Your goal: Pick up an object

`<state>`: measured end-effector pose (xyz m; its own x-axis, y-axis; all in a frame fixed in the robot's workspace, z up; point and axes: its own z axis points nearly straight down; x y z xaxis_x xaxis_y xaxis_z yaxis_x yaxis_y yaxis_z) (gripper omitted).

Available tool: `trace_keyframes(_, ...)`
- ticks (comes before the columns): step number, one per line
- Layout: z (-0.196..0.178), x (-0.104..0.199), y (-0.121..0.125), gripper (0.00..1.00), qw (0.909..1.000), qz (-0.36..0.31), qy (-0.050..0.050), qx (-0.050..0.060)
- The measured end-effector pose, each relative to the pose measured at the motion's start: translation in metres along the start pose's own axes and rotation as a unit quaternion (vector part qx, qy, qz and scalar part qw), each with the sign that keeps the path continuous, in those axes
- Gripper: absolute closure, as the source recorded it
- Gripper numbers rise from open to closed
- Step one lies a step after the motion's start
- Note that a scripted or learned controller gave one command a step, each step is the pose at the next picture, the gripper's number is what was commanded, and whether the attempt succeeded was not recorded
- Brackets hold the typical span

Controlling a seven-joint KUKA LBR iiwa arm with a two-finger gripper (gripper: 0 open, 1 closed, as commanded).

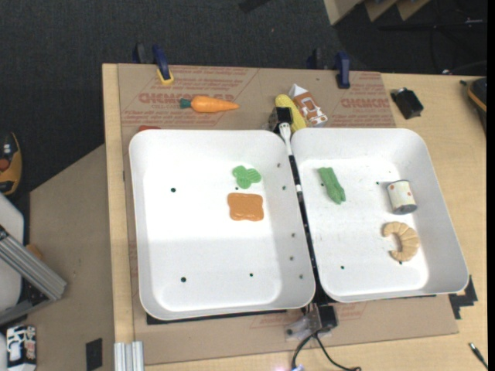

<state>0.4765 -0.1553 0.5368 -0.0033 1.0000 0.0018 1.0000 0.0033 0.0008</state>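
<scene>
Two shallow white bins sit side by side on a brown cardboard sheet (255, 83) that covers the desk (452, 122).

The left bin (193, 277) holds two things near its upper right part: a small green leafy piece (246, 177) and, just below it, a flat orange slab (245, 206) with wavy edges. The two lie close together, but whether they touch is hard to say.

The right bin (363, 280) holds three things, well apart from one another. A long green pod (332, 185) lies tilted near the bin's left side. A small white can (401, 195) with a reddish end lies toward the right wall, and a curved tan croissant (401, 240) lies below the can.

Behind the bins, on the cardboard, a toy carrot (210, 104) lies on its side with its tip pointing right. Farther right, a yellow banana (285, 107) and a small white and brown packet (309, 108) lie just beside each other at the gap between the bins.

Two blue clamps (162, 64) grip the sheet's far edge — one left, one right. A small black block (406, 103) rests on the desk at the upper right.

Whether the tool is apart or together cannot be told.
</scene>
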Motion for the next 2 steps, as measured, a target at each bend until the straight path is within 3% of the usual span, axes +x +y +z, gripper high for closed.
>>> trace_keyframes(1, 0.002, -0.057, 0.065, 1.00, 1.0000, 0.003, -0.004, -0.002)
trace_keyframes(2, 0.002, -0.069, 0.130, 1.00, 1.0000, 0.001, -0.003, -0.002)
